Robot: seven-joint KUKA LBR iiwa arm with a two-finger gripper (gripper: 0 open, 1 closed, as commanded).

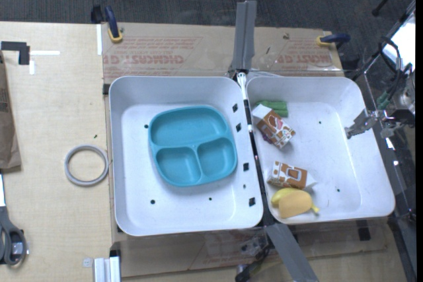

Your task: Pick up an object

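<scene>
Nearest the camera, at the front edge of the right-hand bin (370,142), a yellow lemon-shaped toy (293,202) lies against the bin's front-left corner. Just behind it, almost touching, sits a small brown-and-white carton (288,176), tilted on its side. Farther back along the same left wall lies a second brown-and-white carton (275,129), and behind that, touching it, a flat green object (274,106) near the bin's rear-left corner. All four items crowd the left strip of this bin, beside the divider it shares with its neighbour.

At the bin's right rim, the gripper (360,125) pokes in from the right, a slim grey metal tip above the white wall, well apart from the cluster of items. Nothing lies between its fingers; whether they stand open or closed cannot be told from this angle.

Beside it, the left-hand bin (125,162) holds a blue divided plate (192,146) with three compartments, lying flat near the middle.

On the pale wooden bench (46,122) to the left, a grey ring (86,164) lies flat, well clear of the bins. Scissors (11,241) rest at the bench's front-left corner.
</scene>
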